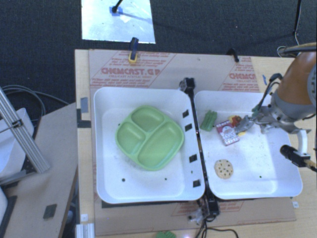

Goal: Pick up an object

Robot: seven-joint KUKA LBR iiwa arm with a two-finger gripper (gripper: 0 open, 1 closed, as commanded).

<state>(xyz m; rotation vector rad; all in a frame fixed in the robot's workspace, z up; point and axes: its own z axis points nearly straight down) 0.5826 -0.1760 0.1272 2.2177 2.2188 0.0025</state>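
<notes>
Red lettering on the protective film of the worktop (163,66) reads "CHEMCAST GP", repeated at the far right. The left bin (106,148) holds a green divided plate (149,138). In the right bin (277,182) lie a green ridged piece (208,120), a round cookie (224,169) and a small red-and-white packet (227,132), its print unreadable. The gripper (244,125) sits at the packet's right edge; whether the fingers are spread or closed, I cannot tell.

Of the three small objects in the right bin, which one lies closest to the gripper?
The red and white packet: it lies just beside the gripper. The green piece sits further left, near the divider, and the cookie lies lower, toward the front.
</notes>
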